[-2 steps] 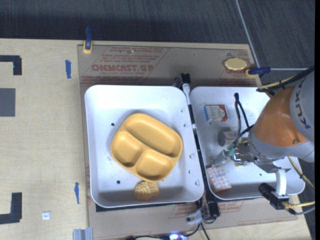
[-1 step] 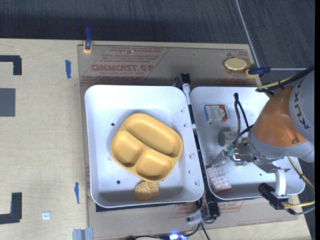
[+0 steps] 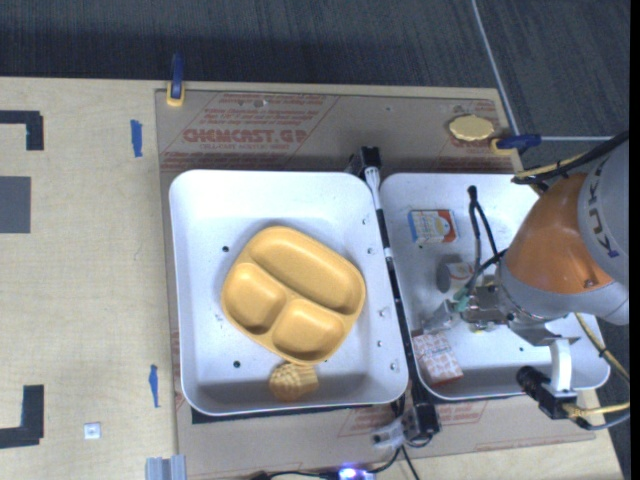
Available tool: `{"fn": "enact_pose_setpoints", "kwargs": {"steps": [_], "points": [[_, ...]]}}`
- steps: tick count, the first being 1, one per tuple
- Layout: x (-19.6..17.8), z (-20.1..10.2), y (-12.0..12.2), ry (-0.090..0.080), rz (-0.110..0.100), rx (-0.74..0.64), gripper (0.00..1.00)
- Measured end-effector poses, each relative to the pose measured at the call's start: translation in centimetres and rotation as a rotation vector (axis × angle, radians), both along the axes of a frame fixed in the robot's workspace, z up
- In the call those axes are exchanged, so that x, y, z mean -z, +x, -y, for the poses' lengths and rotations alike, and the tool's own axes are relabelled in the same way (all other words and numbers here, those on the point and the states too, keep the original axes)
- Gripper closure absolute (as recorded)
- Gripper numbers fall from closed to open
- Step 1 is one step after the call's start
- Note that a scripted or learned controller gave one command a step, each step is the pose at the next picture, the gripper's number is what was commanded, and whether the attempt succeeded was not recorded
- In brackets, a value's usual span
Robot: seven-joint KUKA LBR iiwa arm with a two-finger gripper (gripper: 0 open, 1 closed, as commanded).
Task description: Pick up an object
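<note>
White plastic bins sit side by side on the bench, and the arm (image 3: 570, 248) leans in over the right bin (image 3: 520, 373) from the right side. Its wrist hangs low above the middle of this bin, and the gripper (image 3: 470, 306) is hidden under cables and the wrist body, so I cannot tell its state. Close by lie three small things: a white and orange carton (image 3: 432, 226) near the far wall, a small grey piece (image 3: 450, 271) just left of the wrist, and a flat speckled packet (image 3: 436, 356) at the near left corner. The left bin (image 3: 195, 268) holds a yellow divided tray (image 3: 290, 290) and a tan round thing (image 3: 293, 379). I judge the step is the reach down. Next the arm must settle over one item, probably the grey piece, and grip it squarely.
</note>
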State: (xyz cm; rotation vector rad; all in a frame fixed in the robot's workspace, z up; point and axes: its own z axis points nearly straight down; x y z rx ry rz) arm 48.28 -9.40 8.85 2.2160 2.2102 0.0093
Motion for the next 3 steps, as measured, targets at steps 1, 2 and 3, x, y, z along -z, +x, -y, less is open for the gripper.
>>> {"fn": "enact_pose_setpoints", "kwargs": {"steps": [1, 2, 3], "points": [[0.0, 0.01, 0.0, 0.0, 0.0, -0.001, 0.0], [0.01, 0.36, 0.01, 0.004, -0.001, -0.004, 0.0], [0.0, -0.01, 0.01, 0.0, -0.001, -0.001, 0.0]]}}
